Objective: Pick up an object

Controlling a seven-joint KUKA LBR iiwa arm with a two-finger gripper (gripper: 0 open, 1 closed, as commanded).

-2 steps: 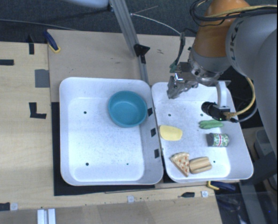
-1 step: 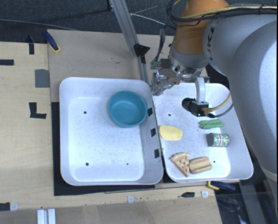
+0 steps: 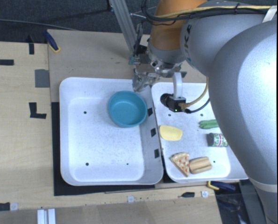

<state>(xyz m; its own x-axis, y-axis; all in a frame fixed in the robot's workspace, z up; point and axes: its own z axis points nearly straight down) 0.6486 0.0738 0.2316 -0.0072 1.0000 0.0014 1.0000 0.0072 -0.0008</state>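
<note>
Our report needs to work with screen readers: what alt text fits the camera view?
A grey arm's tool hangs over the far rim of a blue bowl in the left white bin. The right bin holds a yellow piece, pizza slice, hot dog, can and green item.

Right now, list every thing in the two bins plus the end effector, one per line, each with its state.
Blue bowl: upright, mouth up, in the left bin, nothing in it.
Yellow piece: lying flat in the right bin.
Pizza slice: lying flat, touching the bread roll.
Bread roll: lying on its side.
Can: on its side.
Green piece: lying flat, partly hidden by the arm.
End effector: above the bowl's rim, holding nothing visible.
</note>
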